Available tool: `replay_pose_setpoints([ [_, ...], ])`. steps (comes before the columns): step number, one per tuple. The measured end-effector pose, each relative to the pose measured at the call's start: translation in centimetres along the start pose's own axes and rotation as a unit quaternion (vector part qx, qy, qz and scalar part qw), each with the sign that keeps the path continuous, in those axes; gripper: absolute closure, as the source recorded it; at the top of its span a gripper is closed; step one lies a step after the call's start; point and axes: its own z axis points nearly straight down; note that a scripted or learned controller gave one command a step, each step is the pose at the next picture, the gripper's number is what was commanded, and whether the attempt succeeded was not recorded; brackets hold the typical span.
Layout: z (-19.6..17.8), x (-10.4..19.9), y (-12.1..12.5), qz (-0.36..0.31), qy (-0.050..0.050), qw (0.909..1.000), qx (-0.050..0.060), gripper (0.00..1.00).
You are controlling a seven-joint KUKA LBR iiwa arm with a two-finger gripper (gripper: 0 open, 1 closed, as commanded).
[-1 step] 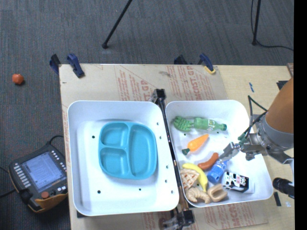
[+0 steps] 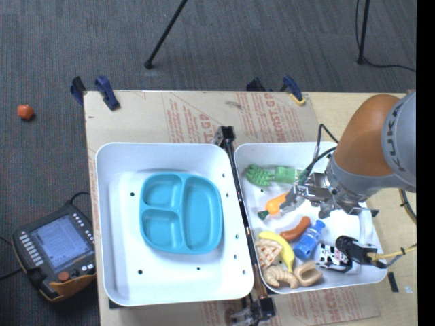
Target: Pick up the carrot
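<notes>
- Carrot (image 2: 275, 204): small, orange, green stub at its lower-left end.
- Lies flat, tilted diagonally, in upper-left part of right bin (image 2: 253, 156), below green toy.
</notes>
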Motion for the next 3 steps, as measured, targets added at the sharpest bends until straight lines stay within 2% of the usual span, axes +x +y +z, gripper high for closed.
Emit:
replay_pose_setpoints([
  [1,7.2,2.7,5.0,0.146,0.000,0.9894,0.000,0.00],
  [2,6.2,2.7,5.0,0.144,0.000,0.9896,0.002,1.00],
  [3,-2.8,5.4,4.2,0.302,0.000,0.9533,0.000,1.00],
])
